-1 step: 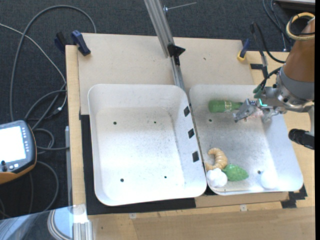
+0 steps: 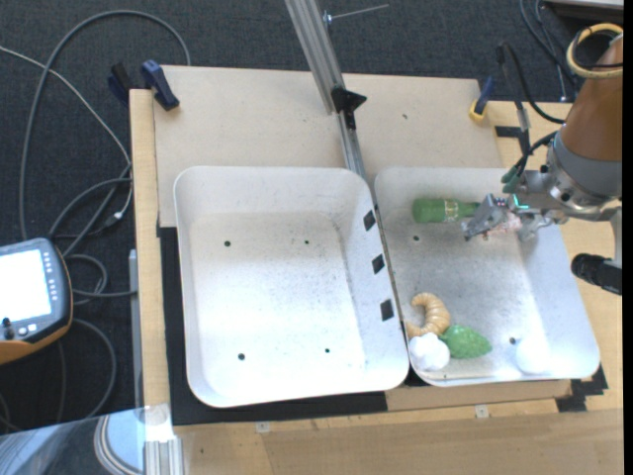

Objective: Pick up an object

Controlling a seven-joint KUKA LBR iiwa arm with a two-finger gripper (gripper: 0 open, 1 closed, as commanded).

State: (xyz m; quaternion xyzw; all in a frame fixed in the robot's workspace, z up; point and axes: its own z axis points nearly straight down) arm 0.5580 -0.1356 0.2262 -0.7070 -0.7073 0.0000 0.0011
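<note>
- Here, the end effector (image 2: 492, 218) hovers just beside the green bottle (image 2: 442, 210); whether it is clenched, I cannot tell.
- Best to centre over the bottle's body, then descend.

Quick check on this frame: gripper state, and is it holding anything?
Gripper: cannot be told; it sits over the right bin just right of the green bottle, with nothing visibly held.
</note>
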